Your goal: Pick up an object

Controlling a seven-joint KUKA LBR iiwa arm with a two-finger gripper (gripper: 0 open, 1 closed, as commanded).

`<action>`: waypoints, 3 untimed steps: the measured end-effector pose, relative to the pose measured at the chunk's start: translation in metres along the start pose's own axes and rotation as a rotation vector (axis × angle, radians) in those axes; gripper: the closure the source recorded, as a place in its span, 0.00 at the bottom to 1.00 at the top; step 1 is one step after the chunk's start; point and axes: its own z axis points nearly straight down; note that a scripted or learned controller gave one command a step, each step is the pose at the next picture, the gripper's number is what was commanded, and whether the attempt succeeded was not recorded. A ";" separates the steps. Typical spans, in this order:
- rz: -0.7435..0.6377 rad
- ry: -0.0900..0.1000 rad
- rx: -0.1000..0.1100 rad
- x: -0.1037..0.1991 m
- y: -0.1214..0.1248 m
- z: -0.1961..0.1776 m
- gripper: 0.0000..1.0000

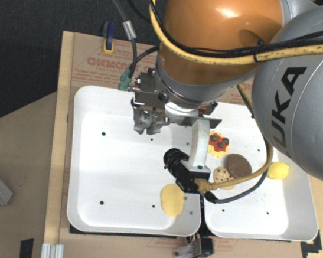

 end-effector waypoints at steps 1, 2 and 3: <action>-0.002 0.015 -0.030 -0.001 -0.008 -0.154 1.00; 0.001 -0.001 0.001 0.000 -0.008 -0.021 1.00; -0.001 0.013 -0.027 -0.001 -0.008 -0.152 1.00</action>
